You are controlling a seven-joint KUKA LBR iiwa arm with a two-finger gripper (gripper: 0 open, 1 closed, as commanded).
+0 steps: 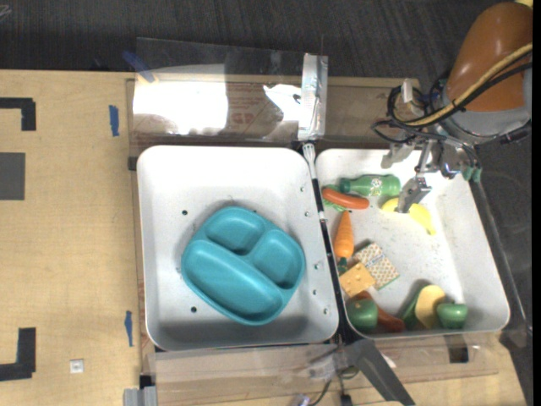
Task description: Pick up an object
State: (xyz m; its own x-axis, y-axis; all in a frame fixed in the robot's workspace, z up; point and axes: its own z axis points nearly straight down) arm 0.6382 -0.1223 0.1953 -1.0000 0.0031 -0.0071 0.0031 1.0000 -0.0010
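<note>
Camera view: gripper [412, 194] over right bin [482, 252], grip state unclear; no readable writing on toys.

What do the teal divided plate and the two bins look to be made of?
Teal plate: probably moulded plastic, smooth and faintly satin, with soft rounded compartment edges. Left bin and right bin: likely thin formed white plastic, matte, with rounded corners; painted metal cannot be ruled out.

Tray [245, 265] in left bin [161, 184]
</note>
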